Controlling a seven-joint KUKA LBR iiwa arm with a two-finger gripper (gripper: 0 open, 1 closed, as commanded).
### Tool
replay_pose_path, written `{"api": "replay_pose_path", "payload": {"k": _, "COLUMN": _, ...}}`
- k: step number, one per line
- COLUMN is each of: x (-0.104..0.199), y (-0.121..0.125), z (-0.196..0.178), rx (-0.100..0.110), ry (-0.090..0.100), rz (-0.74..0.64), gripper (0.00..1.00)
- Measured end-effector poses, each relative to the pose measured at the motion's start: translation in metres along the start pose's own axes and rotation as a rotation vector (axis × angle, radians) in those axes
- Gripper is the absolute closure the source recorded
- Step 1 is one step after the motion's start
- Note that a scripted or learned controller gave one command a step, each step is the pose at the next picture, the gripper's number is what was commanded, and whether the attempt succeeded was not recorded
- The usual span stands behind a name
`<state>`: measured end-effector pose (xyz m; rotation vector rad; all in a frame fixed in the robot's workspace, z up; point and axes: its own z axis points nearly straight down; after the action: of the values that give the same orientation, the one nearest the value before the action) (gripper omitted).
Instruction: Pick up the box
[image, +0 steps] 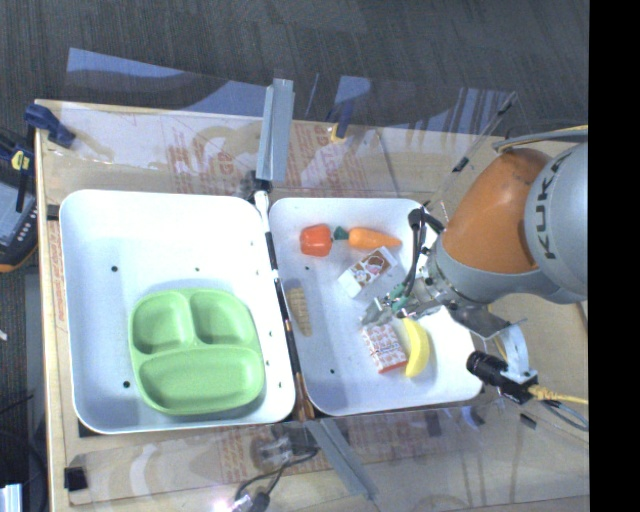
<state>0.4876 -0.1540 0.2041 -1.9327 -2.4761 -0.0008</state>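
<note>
Two boxes (368, 271) (383, 349), one banana (416, 348), one carrot (374, 239), perhaps one pepper (316, 240).

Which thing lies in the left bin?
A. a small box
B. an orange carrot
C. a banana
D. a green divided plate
D: the green divided plate is inside the left bin, while the banana, the carrot and the small box all lie in the right bin.

A robotics lab: wooden bench (180, 150), two white bins (100, 230), toy food.
</note>
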Motion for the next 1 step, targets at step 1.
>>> {"api": "replay_pose_path", "payload": {"k": 1, "x": -0.0001, "y": -0.0001, "z": 0.0001, "rx": 0.0, "ry": 0.0, "rz": 0.0, "gripper": 0.0}}
